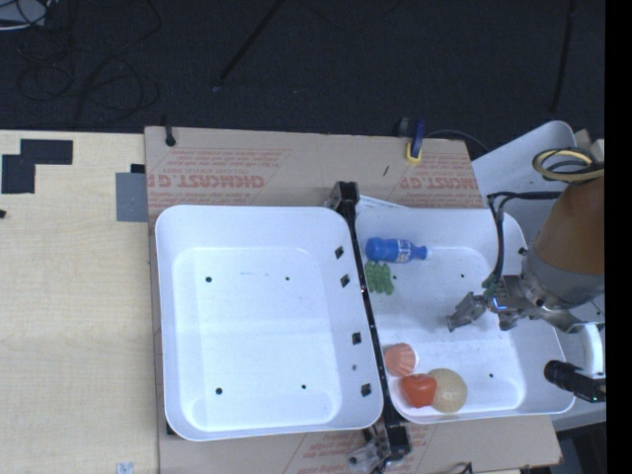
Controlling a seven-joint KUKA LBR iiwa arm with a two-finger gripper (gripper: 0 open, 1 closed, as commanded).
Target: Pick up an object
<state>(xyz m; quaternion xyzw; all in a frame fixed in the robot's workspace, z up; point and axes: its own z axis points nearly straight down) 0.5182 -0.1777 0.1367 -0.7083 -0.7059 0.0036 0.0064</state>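
The right bin holds a blue bottle lying on its side near the back left, with a small green object just in front of it. At the front left of that bin sit a pale pink object, a red object and a cream ball, close together. My gripper hangs over the right part of this bin, pointing left, well apart from every object. Its fingers appear spread with nothing between them.
The left bin lies beside the right one, with a black divider strip between them. Both rest on brown cardboard. A blue-and-yellow clamp stands at the cardboard's back edge. The arm's body fills the right side.
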